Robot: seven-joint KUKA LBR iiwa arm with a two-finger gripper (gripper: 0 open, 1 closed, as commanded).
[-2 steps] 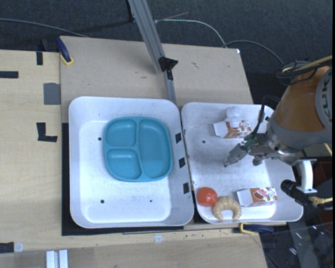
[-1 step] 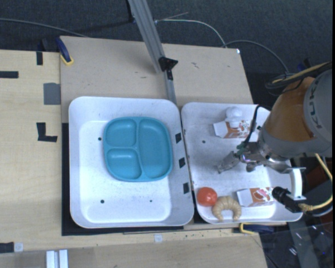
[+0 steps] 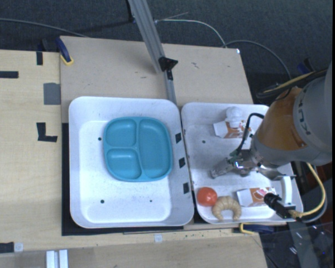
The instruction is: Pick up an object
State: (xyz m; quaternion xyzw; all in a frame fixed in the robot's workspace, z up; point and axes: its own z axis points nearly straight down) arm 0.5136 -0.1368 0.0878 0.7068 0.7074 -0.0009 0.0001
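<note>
The right bin (image 3: pixel 196 149) holds a red ball (image 3: pixel 206 195) and a tan croissant (image 3: pixel 227 206) at its front. Beside them lies a small white and orange carton (image 3: pixel 255 196). A second carton (image 3: pixel 229 129) and a white cap-like piece (image 3: pixel 233 114) lie at the back. My gripper (image 3: pixel 215 173) hangs low over the middle of this bin and points left. It is just above and behind the red ball, and I see nothing held in it.
The left bin (image 3: pixel 84 166) holds a blue divided plate (image 3: pixel 138 148). A grey metal pole (image 3: pixel 148 27) slants in from the top to the bins' rear edge. The arm's grey and orange body (image 3: pixel 290 127) covers the right bin's right side.
</note>
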